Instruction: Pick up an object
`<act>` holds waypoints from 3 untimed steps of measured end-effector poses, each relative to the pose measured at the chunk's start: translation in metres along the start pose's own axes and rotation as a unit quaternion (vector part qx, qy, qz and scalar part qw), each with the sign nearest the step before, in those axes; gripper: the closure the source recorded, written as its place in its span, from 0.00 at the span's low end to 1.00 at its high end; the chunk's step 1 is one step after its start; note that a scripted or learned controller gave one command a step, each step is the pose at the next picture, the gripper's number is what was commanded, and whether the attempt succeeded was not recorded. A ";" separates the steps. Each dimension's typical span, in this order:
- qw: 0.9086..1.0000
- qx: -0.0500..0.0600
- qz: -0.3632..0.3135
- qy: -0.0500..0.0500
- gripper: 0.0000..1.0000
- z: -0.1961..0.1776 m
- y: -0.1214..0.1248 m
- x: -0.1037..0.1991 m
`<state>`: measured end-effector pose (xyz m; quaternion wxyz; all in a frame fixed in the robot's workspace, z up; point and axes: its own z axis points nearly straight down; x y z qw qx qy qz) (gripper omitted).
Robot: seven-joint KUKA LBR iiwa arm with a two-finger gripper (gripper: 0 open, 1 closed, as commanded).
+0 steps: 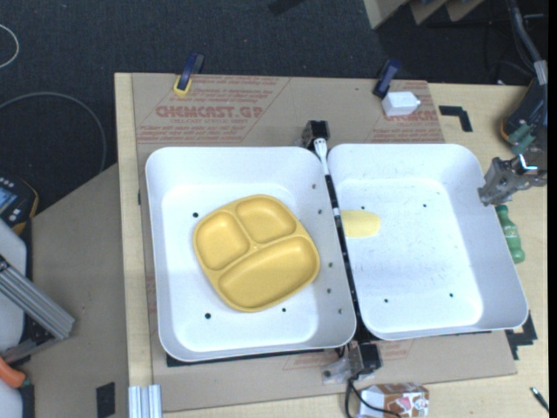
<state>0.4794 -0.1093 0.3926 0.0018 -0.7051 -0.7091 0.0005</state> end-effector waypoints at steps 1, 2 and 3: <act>1.000 0.002 -0.003 0.000 1.00 0.090 0.000 0.228; 1.000 -0.005 0.004 -0.001 1.00 0.013 0.001 0.199; 1.000 -0.003 0.003 -0.001 1.00 0.006 0.002 0.200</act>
